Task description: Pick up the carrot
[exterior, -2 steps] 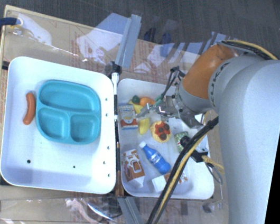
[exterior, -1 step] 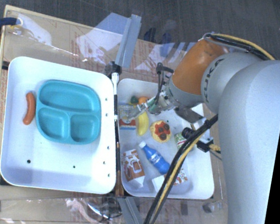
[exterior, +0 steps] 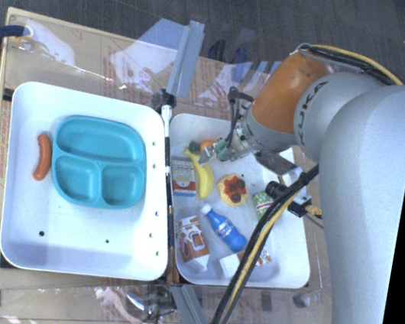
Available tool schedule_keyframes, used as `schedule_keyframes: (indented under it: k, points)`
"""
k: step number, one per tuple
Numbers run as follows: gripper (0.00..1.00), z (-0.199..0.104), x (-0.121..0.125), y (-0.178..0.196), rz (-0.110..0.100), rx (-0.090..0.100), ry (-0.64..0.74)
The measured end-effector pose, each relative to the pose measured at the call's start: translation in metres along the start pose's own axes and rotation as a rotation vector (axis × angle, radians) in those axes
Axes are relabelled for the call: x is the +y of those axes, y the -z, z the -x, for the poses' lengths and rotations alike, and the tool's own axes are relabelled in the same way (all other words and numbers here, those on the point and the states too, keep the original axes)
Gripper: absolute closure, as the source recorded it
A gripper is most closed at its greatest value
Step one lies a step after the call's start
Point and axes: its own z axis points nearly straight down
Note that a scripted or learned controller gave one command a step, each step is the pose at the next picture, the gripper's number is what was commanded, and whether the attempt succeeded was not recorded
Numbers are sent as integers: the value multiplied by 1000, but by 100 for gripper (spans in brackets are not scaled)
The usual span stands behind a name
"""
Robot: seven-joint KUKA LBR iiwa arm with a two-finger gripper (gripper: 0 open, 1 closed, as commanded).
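The carrot [exterior: 204,147] is a small orange piece with a green leafy end [exterior: 193,149]. It lies in the far left corner of the right bin [exterior: 292,270]. My gripper [exterior: 224,150] hangs low over that corner, right beside the carrot on its right side and seemingly touching it. The wrist and the orange band [exterior: 284,94] rise behind it and hide the bin's far wall. I cannot make out whether the carrot sits inside the gripper or just next to it.
Close to the carrot lie a banana [exterior: 203,180], a small carton [exterior: 180,174], a round tart [exterior: 232,190], a green packet [exterior: 261,203], a blue bottle [exterior: 225,231] and a brown snack pack [exterior: 193,239]. The left bin [exterior: 11,232] holds a teal divided plate [exterior: 102,161] and a sausage [exterior: 43,156].
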Motion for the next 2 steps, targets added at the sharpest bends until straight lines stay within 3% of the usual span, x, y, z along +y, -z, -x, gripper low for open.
schedule_keyframes:
  k: [1,2]
  points:
    - [0,0,0,0,0,0,0]
    - [100,-1,1,9,0,1,3]
